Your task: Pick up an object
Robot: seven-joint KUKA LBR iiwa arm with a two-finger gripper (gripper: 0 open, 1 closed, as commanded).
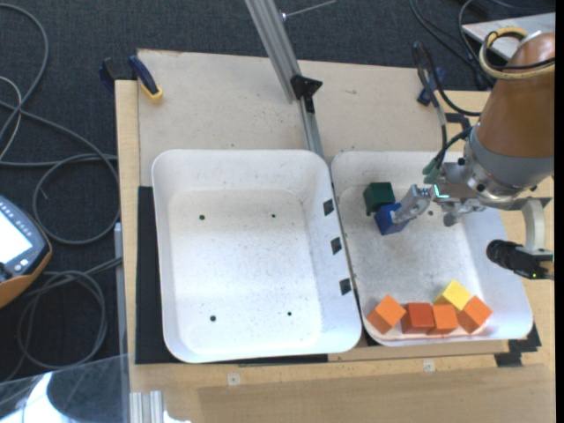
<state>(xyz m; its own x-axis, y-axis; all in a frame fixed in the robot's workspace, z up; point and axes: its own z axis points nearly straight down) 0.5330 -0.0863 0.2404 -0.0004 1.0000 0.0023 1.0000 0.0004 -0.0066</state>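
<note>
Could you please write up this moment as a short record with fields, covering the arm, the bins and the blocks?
arm: reaches in from the right, hand low over the right bin
at the hand: blue block, with a green block just behind it
grasp: cannot tell
near edge of right bin: row of orange blocks and one yellow block
left bin: white, speckled
</note>
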